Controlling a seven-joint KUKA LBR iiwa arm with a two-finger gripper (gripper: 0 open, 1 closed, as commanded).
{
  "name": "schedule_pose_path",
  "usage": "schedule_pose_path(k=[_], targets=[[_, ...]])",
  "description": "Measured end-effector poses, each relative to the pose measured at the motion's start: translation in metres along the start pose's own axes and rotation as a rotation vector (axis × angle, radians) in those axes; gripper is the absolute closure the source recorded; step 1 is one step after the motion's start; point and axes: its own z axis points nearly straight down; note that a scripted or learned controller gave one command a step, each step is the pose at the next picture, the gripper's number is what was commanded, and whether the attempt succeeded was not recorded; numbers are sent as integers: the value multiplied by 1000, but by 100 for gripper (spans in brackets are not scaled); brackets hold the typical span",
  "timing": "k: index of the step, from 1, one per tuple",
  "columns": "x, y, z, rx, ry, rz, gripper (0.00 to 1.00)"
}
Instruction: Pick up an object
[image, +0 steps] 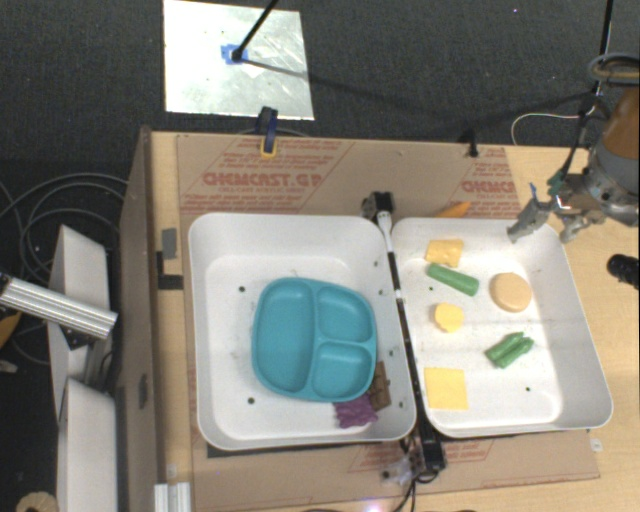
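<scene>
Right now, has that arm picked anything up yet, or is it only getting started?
It looks barely started. Done: nothing lifted. The gripper hangs open over the far rim of the right bin, with nothing between its fingers. In hand: it seems poised above the food pieces. Left: everything, as the tan round piece, green pod and yellow square all lie on the bin floor. The blue plate sits in the left bin.

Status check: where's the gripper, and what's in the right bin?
Gripper open, above right bin's far corner, holding nothing. Round tan piece nearest. Path unobstructed.

Arm (612, 160) at right, fingers (523, 224) spread, empty.
</scene>
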Motion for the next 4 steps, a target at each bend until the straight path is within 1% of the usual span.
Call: schedule_pose_path(k=[1, 2, 3, 4], targets=[[16, -65, 138, 12, 3, 3, 0], [20, -121, 136, 6, 2, 3, 0], [20, -117, 124, -1, 0, 1, 100], [-7, -46, 11, -14, -6, -3, 100]])
